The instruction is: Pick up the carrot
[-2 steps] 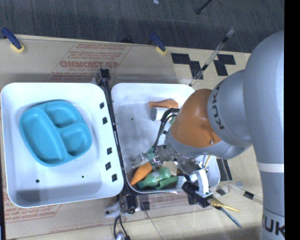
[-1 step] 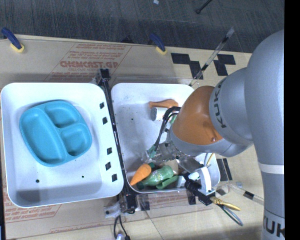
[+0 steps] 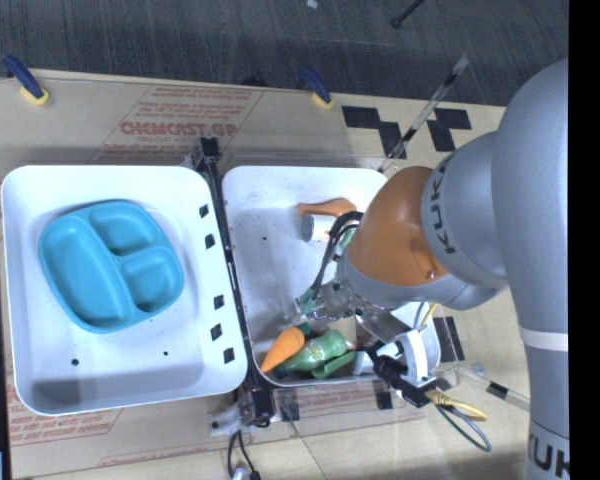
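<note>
The orange carrot (image 3: pixel 283 349) lies at the near edge of the right bin (image 3: pixel 265 258), with its green leafy end (image 3: pixel 323 354) pointing right. My gripper (image 3: pixel 325 310) hangs low over the bin, just above and to the right of the carrot, close to its green end. The arm's orange band and grey wrist cover the gripper from above.
A blue divided plate (image 3: pixel 110 263) lies in the left bin (image 3: pixel 40 368). An orange-handled tool with a grey head (image 3: pixel 322 213) rests at the far side of the right bin. The bin walls and the black divider clips (image 3: pixel 220 278) stand between the bins.
</note>
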Robot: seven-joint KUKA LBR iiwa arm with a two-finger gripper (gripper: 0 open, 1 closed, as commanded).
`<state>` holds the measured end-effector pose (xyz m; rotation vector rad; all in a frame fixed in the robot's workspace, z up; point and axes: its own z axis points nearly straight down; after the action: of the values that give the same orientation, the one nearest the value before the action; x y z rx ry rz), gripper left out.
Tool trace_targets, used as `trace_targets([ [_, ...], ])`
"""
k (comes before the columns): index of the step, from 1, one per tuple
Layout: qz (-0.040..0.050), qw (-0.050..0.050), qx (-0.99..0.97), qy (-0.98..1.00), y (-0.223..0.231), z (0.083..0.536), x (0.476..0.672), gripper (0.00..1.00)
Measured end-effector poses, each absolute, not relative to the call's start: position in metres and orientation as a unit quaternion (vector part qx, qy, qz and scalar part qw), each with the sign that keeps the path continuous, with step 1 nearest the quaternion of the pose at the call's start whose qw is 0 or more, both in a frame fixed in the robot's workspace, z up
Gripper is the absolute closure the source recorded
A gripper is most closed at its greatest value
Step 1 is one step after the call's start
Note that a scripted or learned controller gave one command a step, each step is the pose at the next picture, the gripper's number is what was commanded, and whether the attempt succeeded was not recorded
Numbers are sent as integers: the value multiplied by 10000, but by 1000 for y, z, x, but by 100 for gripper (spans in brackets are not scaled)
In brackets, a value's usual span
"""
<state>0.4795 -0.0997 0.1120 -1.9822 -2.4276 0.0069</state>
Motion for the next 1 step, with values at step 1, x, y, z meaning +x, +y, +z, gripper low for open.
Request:
trace_targets([
  [1,35,44,-6275,-7786,-99,121,480,100],
])
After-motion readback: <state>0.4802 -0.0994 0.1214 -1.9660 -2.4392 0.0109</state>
